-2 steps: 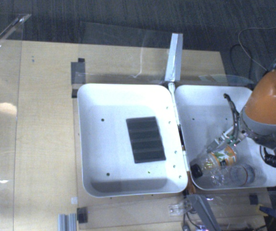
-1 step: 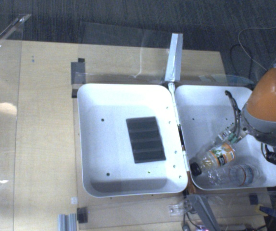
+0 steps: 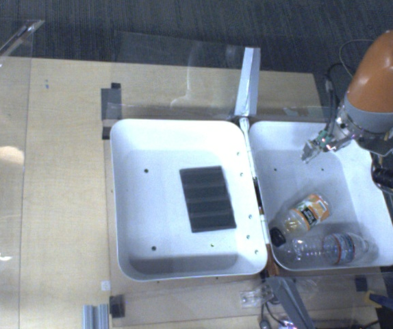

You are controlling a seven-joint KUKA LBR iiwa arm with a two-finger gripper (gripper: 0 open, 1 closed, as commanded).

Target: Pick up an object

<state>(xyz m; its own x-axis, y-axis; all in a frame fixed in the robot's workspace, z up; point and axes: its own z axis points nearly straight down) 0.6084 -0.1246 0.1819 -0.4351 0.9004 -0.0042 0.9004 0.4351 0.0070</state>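
My gripper hangs upper right over the right bin, nothing held, finger state unclear, bottles below.

**A robot test bench in a lab**

This looks like a robotics lab, not a home or shop. A pale wooden bench carries two shallow white bins side by side, held at their corners by black brackets. Clear plastic panels stand along the bench's far edge. A grey and orange robot arm with loose cables reaches in at the right edge. Beyond the bench lies dark office-style carpet.
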